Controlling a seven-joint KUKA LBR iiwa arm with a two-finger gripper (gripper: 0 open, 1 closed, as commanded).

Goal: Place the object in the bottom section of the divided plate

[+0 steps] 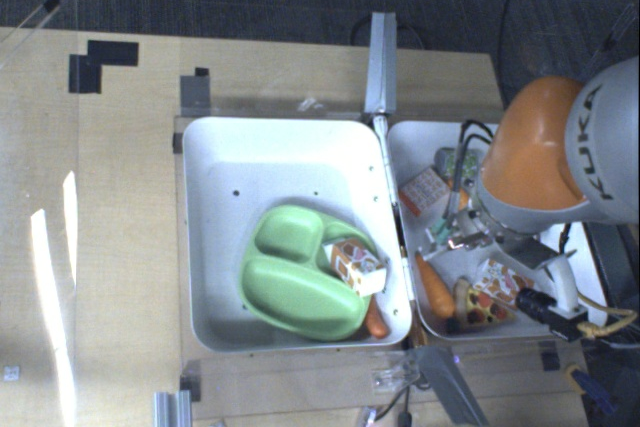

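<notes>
A: Where is the arm [560,150] working?

B: Over the right bin [600,265], low among the clutter. Its gripper [462,233] sits just above a carrot [433,285]. Whether the fingers are open or closed on anything, I cannot tell; the wrist hides them.

A: So which object goes to the plate?

B: I cannot say for sure. My guess is the carrot, the nearest thing to the gripper. It lies flat on the bin floor, long axis running from upper left to lower right, near the dividing wall.

A: And the plate?

B: The green divided plate [300,275] rests in the left bin [215,215], its big section toward the camera. A small box [357,267] already lies at its right edge.
</notes>
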